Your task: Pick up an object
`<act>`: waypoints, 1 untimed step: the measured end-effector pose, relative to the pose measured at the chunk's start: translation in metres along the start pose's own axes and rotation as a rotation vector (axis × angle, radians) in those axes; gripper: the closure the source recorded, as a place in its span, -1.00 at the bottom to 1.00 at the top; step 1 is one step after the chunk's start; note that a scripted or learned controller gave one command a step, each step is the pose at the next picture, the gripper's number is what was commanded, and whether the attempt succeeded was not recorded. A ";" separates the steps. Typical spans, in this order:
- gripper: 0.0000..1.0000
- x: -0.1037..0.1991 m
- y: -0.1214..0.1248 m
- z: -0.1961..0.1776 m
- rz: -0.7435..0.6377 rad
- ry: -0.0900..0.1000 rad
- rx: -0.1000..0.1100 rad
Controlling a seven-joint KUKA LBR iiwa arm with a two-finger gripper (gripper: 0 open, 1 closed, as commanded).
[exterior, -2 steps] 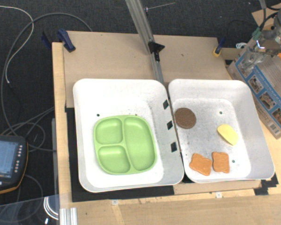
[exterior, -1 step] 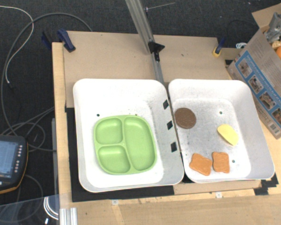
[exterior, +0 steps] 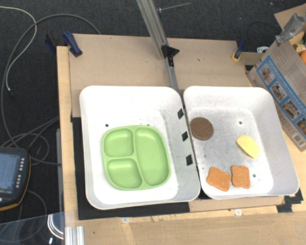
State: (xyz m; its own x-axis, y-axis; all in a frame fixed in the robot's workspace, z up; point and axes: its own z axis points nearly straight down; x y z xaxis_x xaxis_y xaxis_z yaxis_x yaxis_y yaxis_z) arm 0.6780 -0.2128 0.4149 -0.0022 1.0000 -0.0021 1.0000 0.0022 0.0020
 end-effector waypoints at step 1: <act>1.00 0.000 0.001 -0.012 -0.002 -0.004 -0.005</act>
